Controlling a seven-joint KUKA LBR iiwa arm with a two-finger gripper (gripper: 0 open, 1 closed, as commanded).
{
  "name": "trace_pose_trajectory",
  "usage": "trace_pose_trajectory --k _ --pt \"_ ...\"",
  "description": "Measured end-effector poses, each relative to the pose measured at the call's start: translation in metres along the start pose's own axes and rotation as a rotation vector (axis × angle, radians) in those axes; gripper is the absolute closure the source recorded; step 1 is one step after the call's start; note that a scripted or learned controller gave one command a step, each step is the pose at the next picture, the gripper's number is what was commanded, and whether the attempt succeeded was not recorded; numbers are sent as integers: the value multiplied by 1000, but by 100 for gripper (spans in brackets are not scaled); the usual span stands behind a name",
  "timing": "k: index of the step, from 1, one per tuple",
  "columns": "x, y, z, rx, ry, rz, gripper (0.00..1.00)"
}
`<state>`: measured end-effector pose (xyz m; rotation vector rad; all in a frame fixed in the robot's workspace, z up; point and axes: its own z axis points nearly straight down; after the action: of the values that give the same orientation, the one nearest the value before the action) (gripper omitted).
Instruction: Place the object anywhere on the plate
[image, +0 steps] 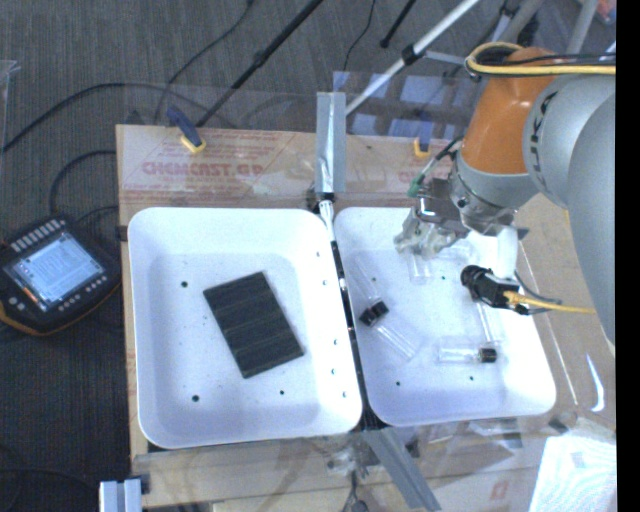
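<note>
Over the far edge of the right bin (540, 395), the gripper (425, 240), its grasp impossible to tell, hovers above clear vials (392, 338), apparently at the picking step; carrying one to the dark plate (253, 323), mid-left bin (150, 400), comes next.

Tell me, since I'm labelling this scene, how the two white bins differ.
The left bin holds a dark, flat ribbed plate lying askew; the right bin holds small clear pieces with black caps. The gripper hangs over the right bin, not the left. Both are shallow, white and sit side by side.
</note>
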<state>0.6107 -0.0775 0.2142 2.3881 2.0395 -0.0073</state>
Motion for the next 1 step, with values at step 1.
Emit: trace_pose_trajectory --k 1 --pt "71 -9 31 1 3 -304 100"
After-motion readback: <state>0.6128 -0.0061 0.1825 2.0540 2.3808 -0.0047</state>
